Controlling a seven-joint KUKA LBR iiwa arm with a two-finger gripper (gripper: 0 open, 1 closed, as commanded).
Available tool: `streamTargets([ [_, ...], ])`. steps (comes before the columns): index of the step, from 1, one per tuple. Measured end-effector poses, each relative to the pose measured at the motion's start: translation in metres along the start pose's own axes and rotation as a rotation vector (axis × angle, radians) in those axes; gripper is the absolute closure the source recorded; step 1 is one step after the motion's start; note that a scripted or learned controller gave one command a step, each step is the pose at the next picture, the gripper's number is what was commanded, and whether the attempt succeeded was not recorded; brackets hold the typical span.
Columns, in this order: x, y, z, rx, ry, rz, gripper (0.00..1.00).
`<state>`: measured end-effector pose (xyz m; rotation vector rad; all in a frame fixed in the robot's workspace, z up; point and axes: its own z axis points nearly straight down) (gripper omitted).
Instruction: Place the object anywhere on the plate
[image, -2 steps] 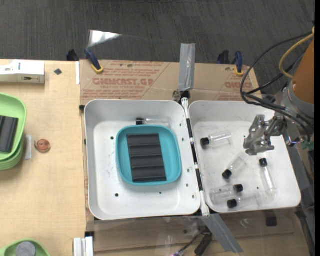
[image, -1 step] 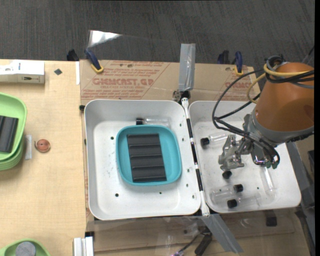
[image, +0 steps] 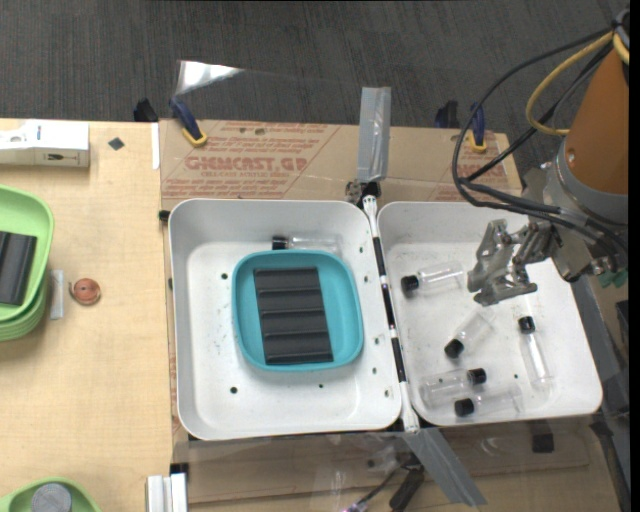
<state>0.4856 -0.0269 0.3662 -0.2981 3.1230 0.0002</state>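
A teal square plate (image: 244, 300) lies in the middle of the left white bin (image: 198, 340). A black ridged block (image: 292, 315) rests on the plate. Several clear vials with black caps lie in the right bin (image: 572, 400): one (image: 432, 278) at the upper left, one (image: 468, 335) in the middle, one (image: 533, 352) at the right, and others (image: 452, 384) near the front. Another clear vial (image: 305, 242) lies in the left bin behind the plate. My gripper (image: 497, 272) hangs over the right bin's upper middle, just right of the upper-left vial.
Flat cardboard (image: 260, 160) lies behind the bins. On the wooden bench to the left are a green tray (image: 22, 270), a small round orange piece (image: 86, 290) and a white box (image: 45, 145). Yellow and black cables (image: 480, 150) loop at the upper right.
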Motion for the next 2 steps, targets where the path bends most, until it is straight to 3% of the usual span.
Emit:
streamTargets([
  [1,-0.002,-0.026,0.095,-0.001,0.003,-0.21,1.0],
  [2,0.004,-0.043,-0.04,0.0,-0.001,-0.395,1.0],
])
